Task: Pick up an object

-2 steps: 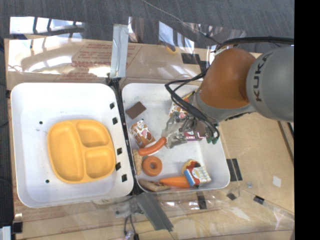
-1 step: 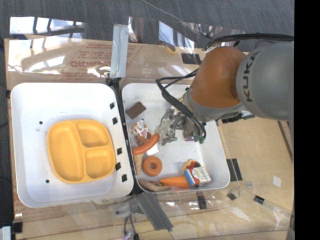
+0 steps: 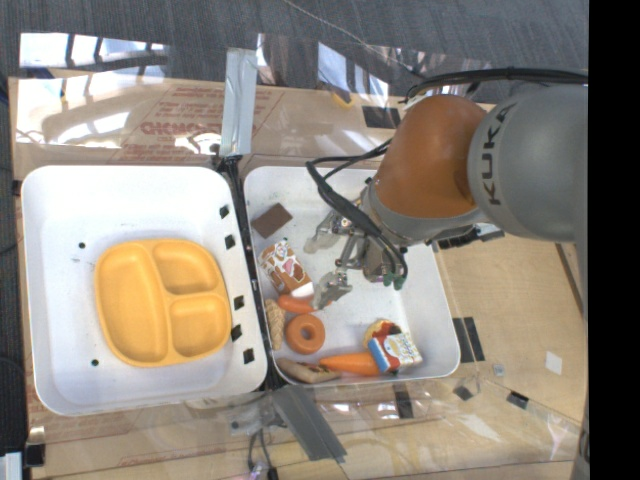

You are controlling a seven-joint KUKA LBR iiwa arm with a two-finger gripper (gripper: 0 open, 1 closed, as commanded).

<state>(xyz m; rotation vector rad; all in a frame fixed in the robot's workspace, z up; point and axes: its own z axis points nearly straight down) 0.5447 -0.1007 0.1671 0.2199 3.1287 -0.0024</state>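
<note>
Nearest me, the orange carrot-shaped plastic toy [image 3: 352,364] (light, slick) wants a mid-body pinch; my gripper [image 3: 338,268] hangs spread above.

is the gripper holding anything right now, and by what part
Nothing is held. The gripper hangs open over the right bin, beside the orange ring, with no object between its fingers.

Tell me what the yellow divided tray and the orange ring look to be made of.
Yellow divided tray: probably molded plastic, matte, judging by its uniform color and soft rounded compartment walls. Orange ring: likely plastic or rubber toy food, smooth and evenly colored; the view leaves it open.
</note>
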